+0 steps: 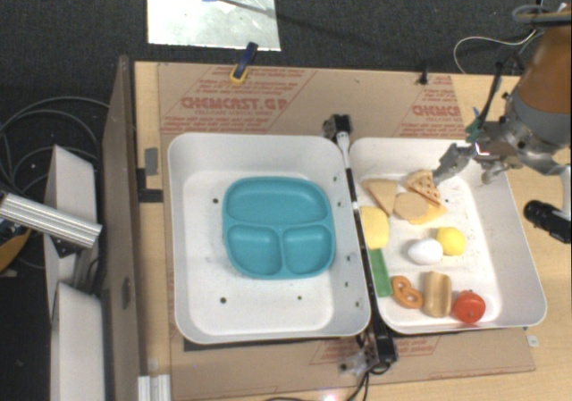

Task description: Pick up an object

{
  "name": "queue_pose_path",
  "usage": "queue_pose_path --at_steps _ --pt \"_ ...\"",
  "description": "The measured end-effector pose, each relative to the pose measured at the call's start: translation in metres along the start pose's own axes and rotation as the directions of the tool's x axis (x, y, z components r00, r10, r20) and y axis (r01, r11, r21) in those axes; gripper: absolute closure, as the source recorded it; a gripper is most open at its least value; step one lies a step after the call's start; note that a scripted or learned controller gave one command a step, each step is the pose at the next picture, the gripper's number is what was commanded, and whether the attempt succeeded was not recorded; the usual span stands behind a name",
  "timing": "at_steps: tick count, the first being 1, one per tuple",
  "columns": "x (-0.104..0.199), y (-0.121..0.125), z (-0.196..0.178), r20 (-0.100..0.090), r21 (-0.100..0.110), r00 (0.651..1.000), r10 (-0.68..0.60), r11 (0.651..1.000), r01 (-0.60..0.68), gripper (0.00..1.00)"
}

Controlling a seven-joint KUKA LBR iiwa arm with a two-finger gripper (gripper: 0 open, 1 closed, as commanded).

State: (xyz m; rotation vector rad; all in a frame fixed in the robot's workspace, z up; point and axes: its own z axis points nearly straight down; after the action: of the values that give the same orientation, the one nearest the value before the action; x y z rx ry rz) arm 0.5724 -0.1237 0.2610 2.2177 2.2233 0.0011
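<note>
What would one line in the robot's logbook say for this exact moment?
phase: reaching | hand: above right bin, near cheese wedge | holding: nothing seen | blue tray: left bin

The grey arm with the orange band (547,78) was cut off by the right edge, above the right white bin (523,247). The gripper's (465,158) finger spacing was too blurred to be judged.

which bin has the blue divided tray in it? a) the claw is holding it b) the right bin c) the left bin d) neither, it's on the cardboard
c: the blue divided tray lies flat inside the left bin, while the right bin holds the small food items such as the tomato and the egg.
</note>
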Motion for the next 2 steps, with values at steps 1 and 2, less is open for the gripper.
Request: queue_pose_path --at_steps 1,2 --pt "-0.038 -0.033 0.117 -0.001 0.012 1.0 0.006 1.0 -0.006 0.0" --pt "-0.058 -0.04 0.179 0.0 0.002 1.0 0.004 1.0 -0.004 0.0"
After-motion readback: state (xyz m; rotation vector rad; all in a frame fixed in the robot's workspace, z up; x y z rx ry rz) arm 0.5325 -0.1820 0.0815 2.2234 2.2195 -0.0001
